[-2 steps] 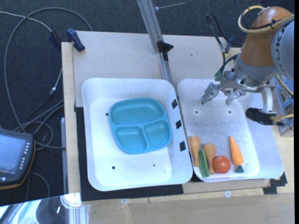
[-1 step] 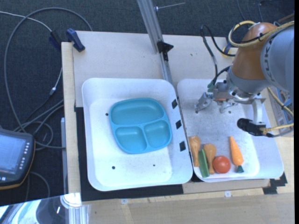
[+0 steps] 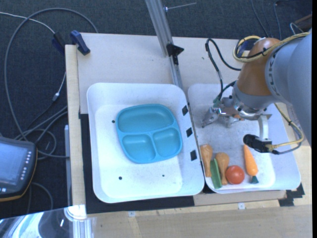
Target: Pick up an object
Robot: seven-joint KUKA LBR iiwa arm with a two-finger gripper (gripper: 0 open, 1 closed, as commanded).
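Objects for picking lie along the near edge of the right bin: you have an orange piece at the left, a green stick beside it, a squash-shaped orange item, a red tomato and a carrot at the right. Working down by size, you see the worktop carrying both bins, then the arm reaching in from the right, then the left bin holding a blue divided plate. Your claw hangs over the far half of the right bin, apart from the objects; you cannot tell how wide it stands, and nothing shows in its grasp.
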